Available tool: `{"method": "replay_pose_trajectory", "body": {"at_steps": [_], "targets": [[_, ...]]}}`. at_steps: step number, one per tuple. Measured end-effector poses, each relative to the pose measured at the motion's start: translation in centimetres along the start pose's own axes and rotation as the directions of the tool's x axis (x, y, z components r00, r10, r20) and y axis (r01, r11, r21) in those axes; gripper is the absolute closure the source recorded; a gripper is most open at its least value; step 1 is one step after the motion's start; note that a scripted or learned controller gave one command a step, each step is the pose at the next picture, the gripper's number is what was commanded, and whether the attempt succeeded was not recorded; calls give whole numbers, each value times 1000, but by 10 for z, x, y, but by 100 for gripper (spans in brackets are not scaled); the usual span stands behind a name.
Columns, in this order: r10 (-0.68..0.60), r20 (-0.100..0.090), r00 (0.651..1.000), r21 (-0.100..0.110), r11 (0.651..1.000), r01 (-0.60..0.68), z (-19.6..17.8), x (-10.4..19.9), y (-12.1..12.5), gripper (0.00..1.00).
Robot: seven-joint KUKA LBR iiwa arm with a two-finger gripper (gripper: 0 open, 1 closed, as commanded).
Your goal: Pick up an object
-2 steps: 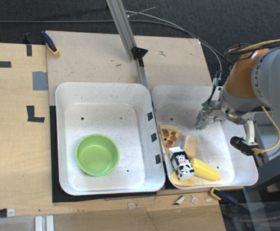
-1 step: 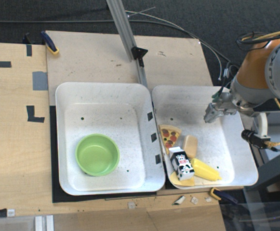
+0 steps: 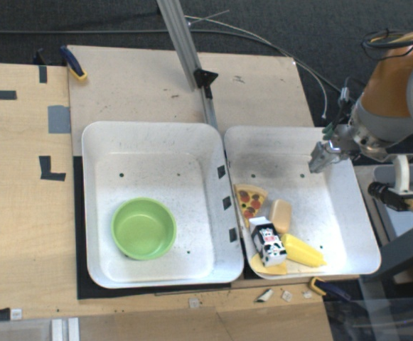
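The right bin (image 3: pixel 348 212) holds a pizza slice (image 3: pixel 250 200), a tan block (image 3: pixel 281 215), a black-and-white carton (image 3: pixel 269 240) and a yellow piece (image 3: pixel 303 251), all bunched near its front left. My gripper (image 3: pixel 318 159) hangs over the bin's back right part, well apart from those objects, with nothing visible in it. The left bin (image 3: pixel 99 155) holds a green bowl (image 3: pixel 144 227).
A slanted metal pole (image 3: pixel 185 41) rises behind the bins, and a cable runs across the bench toward the arm. A yellow-and-blue clamp (image 3: pixel 73 63) sits at the bench's back left corner. Small scraps lie on the bench in front of the right bin.
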State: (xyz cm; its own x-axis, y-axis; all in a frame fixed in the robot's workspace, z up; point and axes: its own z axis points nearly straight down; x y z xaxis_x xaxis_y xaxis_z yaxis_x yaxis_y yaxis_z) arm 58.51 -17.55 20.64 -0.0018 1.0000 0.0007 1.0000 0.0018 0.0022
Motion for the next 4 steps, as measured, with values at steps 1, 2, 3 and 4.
{"method": "replay_pose_trajectory", "body": {"at_steps": [1,2,3,4], "targets": [[0,1,1000,-3,1000,0,-65,-3,3,100],[0,2,1000,2,1000,0,-65,-2,3,100],[-3,-1,1000,5,1000,3,-62,46,0,100],[-4,-1,1000,6,1000,4,-61,105,7,100]]}}
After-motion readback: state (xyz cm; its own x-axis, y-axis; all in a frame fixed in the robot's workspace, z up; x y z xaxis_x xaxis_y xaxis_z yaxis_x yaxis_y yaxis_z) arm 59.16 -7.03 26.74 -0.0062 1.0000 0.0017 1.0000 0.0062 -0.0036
